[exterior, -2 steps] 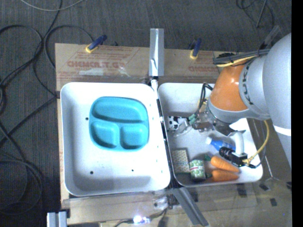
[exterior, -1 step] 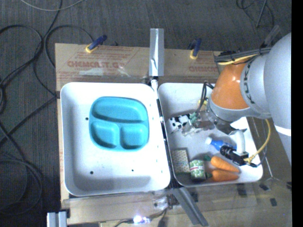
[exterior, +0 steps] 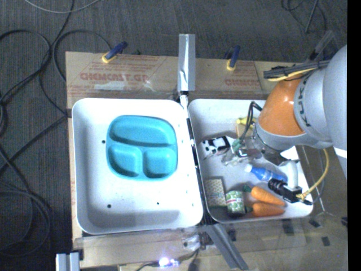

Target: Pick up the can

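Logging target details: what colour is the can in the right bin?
Mostly green can, per the camera view.

Dark grey carpet floor [exterior: 39,44] surrounds the brown cardboard-topped desk [exterior: 141,75]. Black and white cables [exterior: 34,4] loop on floor left of and behind desk. Two blue-yellow clamps [exterior: 114,51] grip desk's far edge.

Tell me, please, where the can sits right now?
The can stands near the front edge of the right bin, between a patterned flat packet on its left and two carrots on its right.
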Controlling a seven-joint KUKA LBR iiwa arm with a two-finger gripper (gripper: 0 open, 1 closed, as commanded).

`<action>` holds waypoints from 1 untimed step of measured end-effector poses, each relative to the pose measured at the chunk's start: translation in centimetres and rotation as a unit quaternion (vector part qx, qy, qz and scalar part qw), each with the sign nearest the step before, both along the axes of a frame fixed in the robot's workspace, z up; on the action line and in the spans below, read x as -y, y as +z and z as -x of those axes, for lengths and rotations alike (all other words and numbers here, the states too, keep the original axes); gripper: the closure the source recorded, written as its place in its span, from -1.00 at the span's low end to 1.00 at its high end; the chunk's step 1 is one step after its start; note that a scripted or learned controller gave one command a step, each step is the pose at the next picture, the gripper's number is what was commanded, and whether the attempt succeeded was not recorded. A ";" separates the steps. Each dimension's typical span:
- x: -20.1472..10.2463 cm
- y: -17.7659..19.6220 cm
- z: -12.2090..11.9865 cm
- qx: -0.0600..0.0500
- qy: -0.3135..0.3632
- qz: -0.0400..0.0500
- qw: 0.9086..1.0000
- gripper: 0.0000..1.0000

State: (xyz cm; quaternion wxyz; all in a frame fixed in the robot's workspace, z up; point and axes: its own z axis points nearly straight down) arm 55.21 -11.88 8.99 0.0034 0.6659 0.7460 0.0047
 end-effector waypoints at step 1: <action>0.1 -0.1 0.1 0.000 0.000 0.001 1.000 -1.00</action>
